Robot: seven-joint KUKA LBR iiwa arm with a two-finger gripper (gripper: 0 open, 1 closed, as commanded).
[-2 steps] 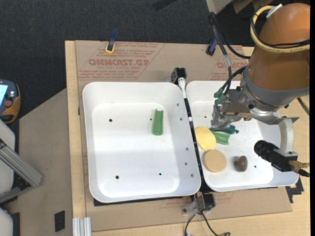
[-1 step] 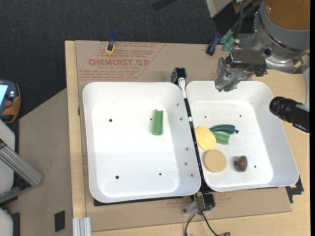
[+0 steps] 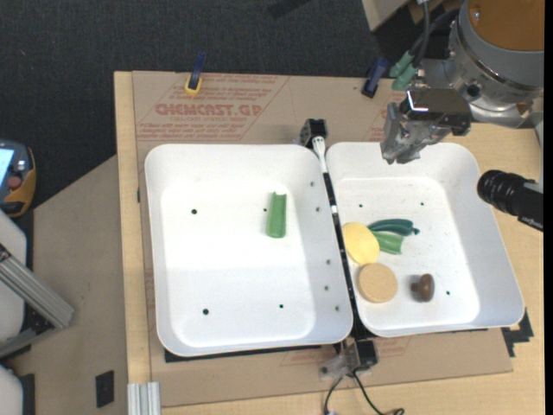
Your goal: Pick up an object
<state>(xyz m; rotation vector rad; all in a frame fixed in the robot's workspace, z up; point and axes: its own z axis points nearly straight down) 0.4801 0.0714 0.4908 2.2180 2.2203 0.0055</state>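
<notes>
Arm: grey KUKA arm with orange band enters from the upper right, wrist angled down and toward the left, above the far edge of the right shallow white bin.
Gripper: grey two-finger gripper hangs over the far left corner of the right bin, tips pointing down, near the rim.
Jaws: cannot tell whether they stand apart or together; nothing visible between them.
Right bin contents: yellow oval lemon-shaped object, dark green curved pepper-like piece touching it on its right, tan round flat disc just below the yellow one, small brown rounded lump beside the disc.
Gripper to objects: well apart; the cluster lies in the near left part of the bin.
Left shallow white bin: one green upright cylinder-like stick, right of centre.
Bench: both bins rest on brown cardboard sheet.
</notes>
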